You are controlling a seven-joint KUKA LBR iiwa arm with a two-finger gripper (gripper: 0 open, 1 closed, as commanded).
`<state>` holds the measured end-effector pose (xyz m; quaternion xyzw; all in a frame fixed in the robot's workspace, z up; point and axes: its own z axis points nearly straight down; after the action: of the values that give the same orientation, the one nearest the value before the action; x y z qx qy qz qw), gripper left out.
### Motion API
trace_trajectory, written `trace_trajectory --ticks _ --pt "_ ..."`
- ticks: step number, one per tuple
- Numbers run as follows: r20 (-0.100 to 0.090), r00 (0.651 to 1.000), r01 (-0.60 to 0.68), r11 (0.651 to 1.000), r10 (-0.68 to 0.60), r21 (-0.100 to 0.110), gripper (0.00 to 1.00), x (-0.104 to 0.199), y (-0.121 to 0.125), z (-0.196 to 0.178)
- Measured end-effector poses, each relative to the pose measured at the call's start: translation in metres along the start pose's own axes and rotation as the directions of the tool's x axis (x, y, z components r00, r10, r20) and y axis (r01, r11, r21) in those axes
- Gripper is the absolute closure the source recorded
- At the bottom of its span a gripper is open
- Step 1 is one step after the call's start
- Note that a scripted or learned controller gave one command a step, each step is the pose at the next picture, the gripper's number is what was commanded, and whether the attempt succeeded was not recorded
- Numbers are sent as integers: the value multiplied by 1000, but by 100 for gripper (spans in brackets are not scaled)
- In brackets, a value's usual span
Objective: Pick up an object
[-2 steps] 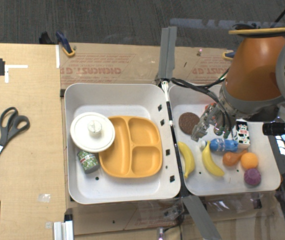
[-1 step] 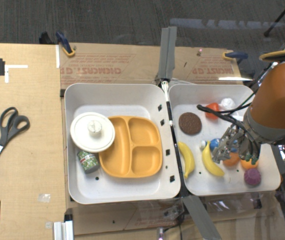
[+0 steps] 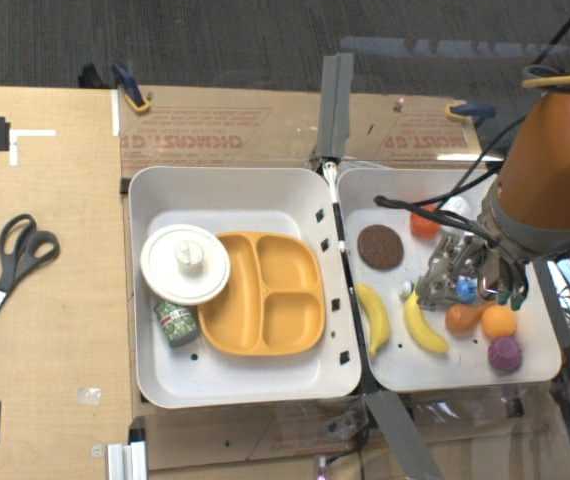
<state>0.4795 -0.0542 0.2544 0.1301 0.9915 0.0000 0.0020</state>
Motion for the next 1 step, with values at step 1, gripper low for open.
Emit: trace_trajectory --ticks 1 --pt "-1 928 373 928 -373 0 100 -37 -139 15"
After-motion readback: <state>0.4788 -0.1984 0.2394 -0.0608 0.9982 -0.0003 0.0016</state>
